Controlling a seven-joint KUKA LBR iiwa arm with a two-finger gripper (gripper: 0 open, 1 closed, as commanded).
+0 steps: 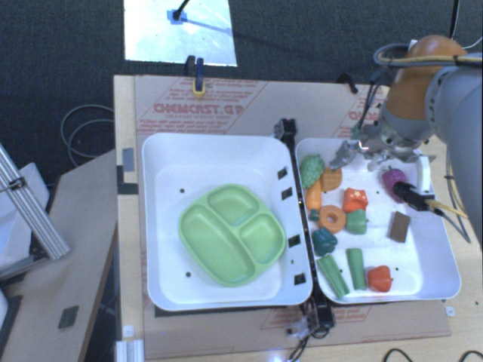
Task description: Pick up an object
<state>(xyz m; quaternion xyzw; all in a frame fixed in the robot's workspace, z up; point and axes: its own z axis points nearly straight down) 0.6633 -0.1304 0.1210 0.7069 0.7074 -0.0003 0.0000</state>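
Gripper over right bin, jaw state cannot be told, toy foods below and beside it, left bin holding green divided plate

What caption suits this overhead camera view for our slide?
Robot arm reaches over the right bin of toy food, gripper above the orange piece; green divided plate in the left bin.

Bright, even overhead light fills the room; the white bins glare slightly, shadows stay soft, and a reflective panel gleams. Focus is mildly soft.
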